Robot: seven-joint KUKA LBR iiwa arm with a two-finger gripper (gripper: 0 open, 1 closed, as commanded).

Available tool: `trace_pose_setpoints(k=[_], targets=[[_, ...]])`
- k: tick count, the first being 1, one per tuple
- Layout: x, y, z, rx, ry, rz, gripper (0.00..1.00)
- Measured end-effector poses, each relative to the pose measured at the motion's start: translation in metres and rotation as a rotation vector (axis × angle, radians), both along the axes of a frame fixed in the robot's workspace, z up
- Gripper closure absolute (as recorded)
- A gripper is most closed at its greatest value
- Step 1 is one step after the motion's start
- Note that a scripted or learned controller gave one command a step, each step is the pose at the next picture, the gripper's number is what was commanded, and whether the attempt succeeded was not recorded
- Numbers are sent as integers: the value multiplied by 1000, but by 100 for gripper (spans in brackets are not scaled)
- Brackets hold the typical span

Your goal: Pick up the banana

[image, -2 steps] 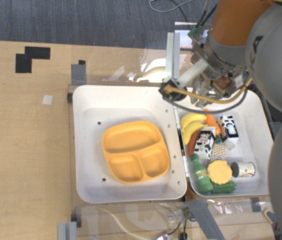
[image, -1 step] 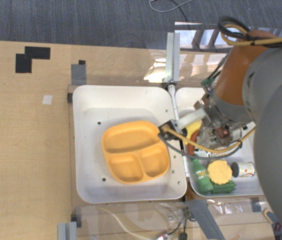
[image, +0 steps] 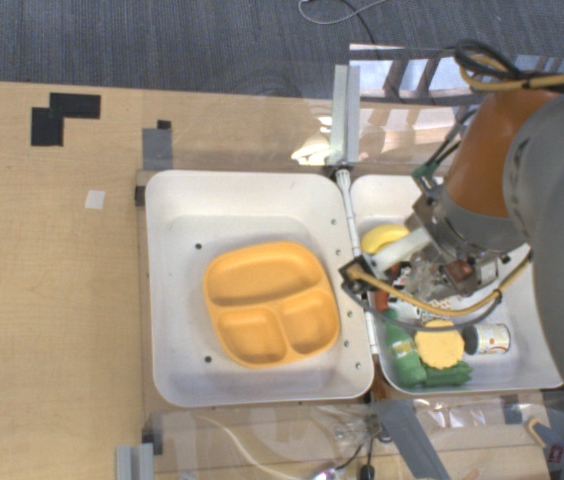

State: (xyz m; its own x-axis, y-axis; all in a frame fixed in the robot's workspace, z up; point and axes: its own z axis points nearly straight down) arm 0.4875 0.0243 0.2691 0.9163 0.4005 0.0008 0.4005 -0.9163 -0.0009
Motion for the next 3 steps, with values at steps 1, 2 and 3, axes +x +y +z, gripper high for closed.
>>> trace_pose_setpoints(k=[1,2,3], targets=[[24,-64,-81,0,2,101,100],[24,-64,-81,0,2,101,0],[101,-75,-85,0,0,124,0]])
